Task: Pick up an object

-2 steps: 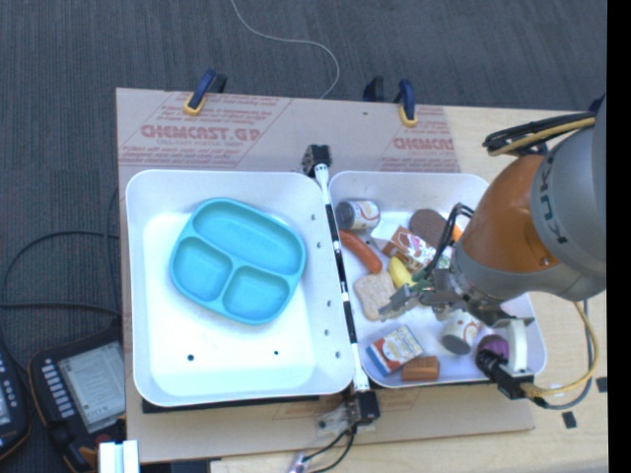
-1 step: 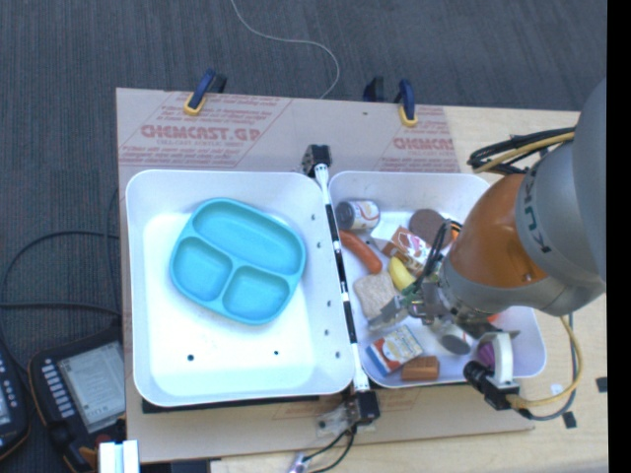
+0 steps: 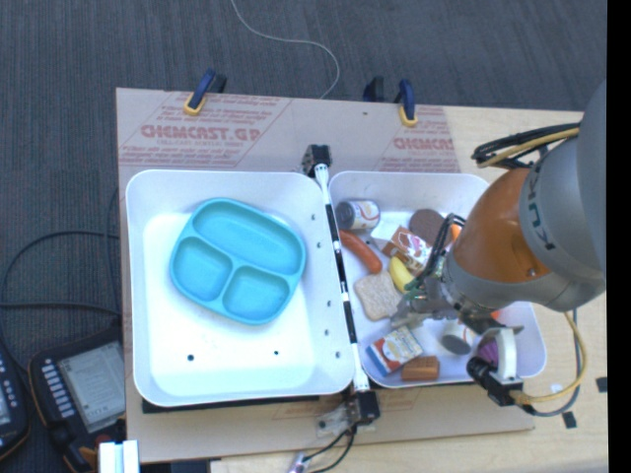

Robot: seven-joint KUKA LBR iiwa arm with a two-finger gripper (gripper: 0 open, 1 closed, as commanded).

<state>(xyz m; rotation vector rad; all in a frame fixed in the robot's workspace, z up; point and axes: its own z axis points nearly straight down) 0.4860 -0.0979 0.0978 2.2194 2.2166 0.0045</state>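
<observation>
The right bin (image 3: 347, 187) holds a heap of toy food. An orange sausage (image 3: 361, 252) lies by its left wall, with a tan slice of toast (image 3: 374, 297) just below it. A yellow piece (image 3: 399, 273) and a red-and-white packet (image 3: 410, 247) sit near the middle. A small printed carton (image 3: 398, 347) and a brown block (image 3: 421, 369) lie at the front. My gripper (image 3: 421, 308) is low over the bin's middle, between the toast and the carton, and nothing shows held in it. The arm's body hides the bin's right part.
A blue three-compartment plate (image 3: 237, 259) lies in the left bin (image 3: 168, 363). A small can (image 3: 361, 213) and a brown round item (image 3: 427, 223) sit at the right bin's back. A purple piece (image 3: 490, 347) lies by the arm. Clamps (image 3: 202, 89) hold the board's far edge.
</observation>
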